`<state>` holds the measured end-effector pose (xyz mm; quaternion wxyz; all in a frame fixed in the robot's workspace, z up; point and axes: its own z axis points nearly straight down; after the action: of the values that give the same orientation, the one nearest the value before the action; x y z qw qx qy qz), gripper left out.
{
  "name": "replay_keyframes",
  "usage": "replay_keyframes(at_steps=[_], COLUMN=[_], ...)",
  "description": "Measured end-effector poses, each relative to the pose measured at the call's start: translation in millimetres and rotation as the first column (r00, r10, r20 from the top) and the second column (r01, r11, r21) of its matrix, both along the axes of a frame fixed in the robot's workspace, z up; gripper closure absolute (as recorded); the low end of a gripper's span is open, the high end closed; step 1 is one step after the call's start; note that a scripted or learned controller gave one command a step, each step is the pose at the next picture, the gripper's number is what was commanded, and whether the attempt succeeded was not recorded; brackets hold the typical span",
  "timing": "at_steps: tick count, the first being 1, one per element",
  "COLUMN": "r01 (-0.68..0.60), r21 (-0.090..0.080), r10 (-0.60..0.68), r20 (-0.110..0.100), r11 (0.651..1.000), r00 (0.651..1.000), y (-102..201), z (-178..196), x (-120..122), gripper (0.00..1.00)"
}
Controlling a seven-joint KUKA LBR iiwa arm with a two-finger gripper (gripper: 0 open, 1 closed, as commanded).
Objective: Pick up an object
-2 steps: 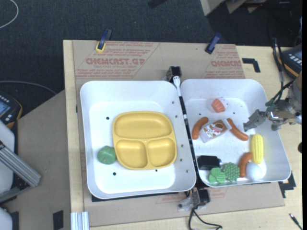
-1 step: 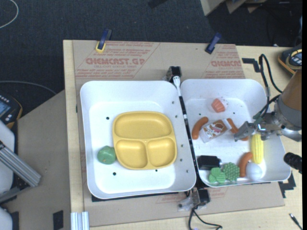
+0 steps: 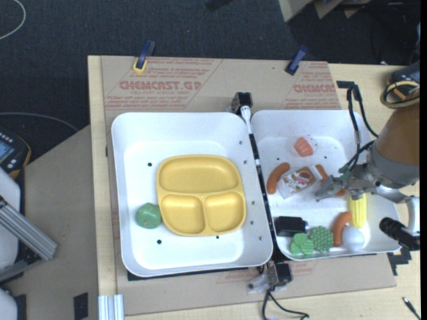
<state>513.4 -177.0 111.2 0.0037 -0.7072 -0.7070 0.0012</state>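
Above right bin (image 3: 267, 129), end effector (image 3: 335, 187).

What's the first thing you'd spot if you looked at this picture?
The big yellow tray with three sections, sitting in the middle of the left bin, with a little green ball beside it. Next, the jumble of toy food in the right bin: a sausage, a yellow corn cob and something green and bumpy. The robot arm reaches in over them from the right.
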Motion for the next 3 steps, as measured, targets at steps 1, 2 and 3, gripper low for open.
replay_keyframes(at_steps=[1, 2, 3], r01=[-0.001, 0.001, -0.002], r21=[0.001, -0.003, -0.006], r10=[0.001, -0.001, 0.002], r20=[0.001, 0.007, 0.013], r11=[1.000, 1.000, 1.000], r00=[1.000, 1.000, 1.000], y=[2, 1, 4], z=[-28, -16, 31], x=[0, 0, 9], gripper=[0.00, 1.00, 1.00])
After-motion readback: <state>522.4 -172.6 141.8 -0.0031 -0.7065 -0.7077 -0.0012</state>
